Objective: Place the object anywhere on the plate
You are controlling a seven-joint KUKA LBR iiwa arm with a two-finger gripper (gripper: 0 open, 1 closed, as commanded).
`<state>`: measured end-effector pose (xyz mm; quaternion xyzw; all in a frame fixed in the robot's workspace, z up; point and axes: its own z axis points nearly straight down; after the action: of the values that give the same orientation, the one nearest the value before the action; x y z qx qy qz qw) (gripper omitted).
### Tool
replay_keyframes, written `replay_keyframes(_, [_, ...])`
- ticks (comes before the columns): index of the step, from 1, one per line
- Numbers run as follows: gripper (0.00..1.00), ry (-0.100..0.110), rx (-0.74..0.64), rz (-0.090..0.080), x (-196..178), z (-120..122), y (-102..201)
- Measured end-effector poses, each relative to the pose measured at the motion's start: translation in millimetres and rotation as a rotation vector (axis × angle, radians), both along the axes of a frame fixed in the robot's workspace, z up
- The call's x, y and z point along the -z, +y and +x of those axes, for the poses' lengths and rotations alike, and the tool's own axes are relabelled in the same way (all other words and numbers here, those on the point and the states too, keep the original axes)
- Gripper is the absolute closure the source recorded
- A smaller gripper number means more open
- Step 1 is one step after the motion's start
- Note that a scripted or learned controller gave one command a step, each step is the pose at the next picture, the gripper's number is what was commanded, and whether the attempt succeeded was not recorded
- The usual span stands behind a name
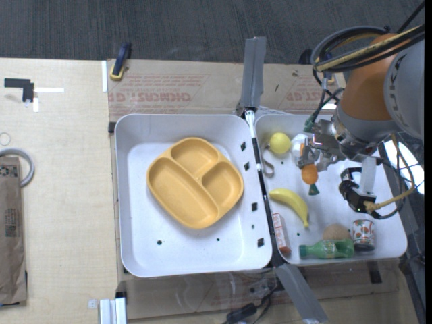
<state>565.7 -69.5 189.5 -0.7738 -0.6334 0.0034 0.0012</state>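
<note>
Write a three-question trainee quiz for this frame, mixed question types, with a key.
1. True or false: the banana lies on the plate.
2. Which bin holds the lemon: A the plate's bin, B the other bin?
3. Fill in: the green bottle lies near that bin's ____ edge, front or back.

Key: 1 false, it lies in the right bin. 2 B. 3 front.

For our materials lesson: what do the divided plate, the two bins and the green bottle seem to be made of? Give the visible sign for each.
Divided plate: likely moulded plastic, matte yellow-orange; even colour, soft rounded ridges.
Left bin and right bin: probably thin plastic or coated sheet, smooth white; rounded rims, slight sheen.
Green bottle: seemingly plastic, possibly a toy; translucent green with highlights, but too small to be sure.
</note>
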Motion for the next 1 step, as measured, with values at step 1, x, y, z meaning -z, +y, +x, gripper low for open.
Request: replay_keyframes(1, [1.00, 0.000, 0.098, -0.001, 1.3, 10.5, 46.0])
